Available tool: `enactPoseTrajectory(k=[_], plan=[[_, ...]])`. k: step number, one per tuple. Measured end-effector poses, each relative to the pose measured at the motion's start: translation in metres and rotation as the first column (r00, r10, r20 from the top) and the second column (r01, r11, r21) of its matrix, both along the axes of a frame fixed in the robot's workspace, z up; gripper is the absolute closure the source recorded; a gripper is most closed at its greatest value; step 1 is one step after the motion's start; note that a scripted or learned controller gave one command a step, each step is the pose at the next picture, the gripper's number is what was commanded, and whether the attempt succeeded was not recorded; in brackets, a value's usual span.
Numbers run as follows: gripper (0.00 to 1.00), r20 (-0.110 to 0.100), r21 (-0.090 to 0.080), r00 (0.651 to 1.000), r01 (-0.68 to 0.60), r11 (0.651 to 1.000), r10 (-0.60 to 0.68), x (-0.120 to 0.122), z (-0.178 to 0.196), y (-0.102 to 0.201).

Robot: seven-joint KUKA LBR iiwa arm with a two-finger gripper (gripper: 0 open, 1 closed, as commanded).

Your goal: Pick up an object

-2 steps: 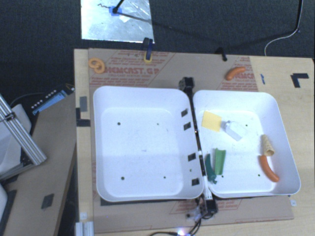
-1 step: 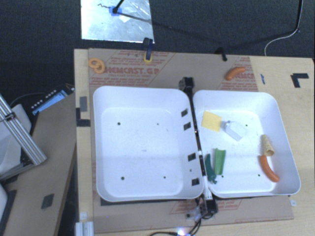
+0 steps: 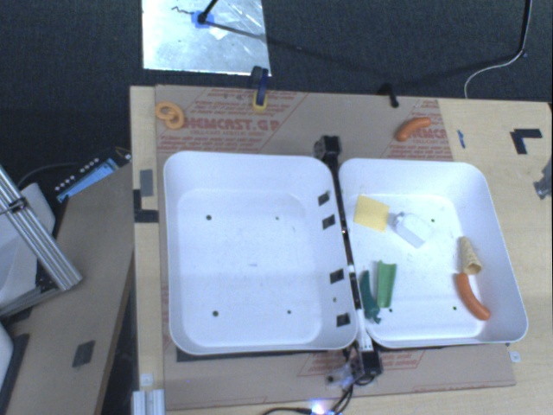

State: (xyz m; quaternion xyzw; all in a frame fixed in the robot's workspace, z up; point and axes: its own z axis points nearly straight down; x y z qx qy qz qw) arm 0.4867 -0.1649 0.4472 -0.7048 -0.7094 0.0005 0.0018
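The right bin (image 3: 492, 199) holds a yellow flat square (image 3: 371, 213), a small white and grey piece (image 3: 409, 227), green strips (image 3: 377, 289), a tan cone-like piece (image 3: 468, 253) and an orange sausage (image 3: 473, 296). A sliver of the arm (image 3: 544, 180) shows at the right edge, outside the bin.
The left bin (image 3: 251, 249) lies beside the right one, joined by black clips (image 3: 333, 223). On the cardboard behind the bins lie an orange sausage (image 3: 412, 128), a tan pretzel shape (image 3: 170, 115) and a yellow and blue clamp (image 3: 259, 89). A metal frame (image 3: 34, 240) stands at left.
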Motion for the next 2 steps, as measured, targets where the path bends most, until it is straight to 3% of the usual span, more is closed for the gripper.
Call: enactPoseTrajectory(k=[1,2], plan=[[1.00,0.016,-0.007,1.000,0.005,1.000,-0.005,0.000,0.093,-0.019],[1.00,0.007,-0.002,1.000,-0.002,1.000,0.002,0.000,0.088,0.027]])
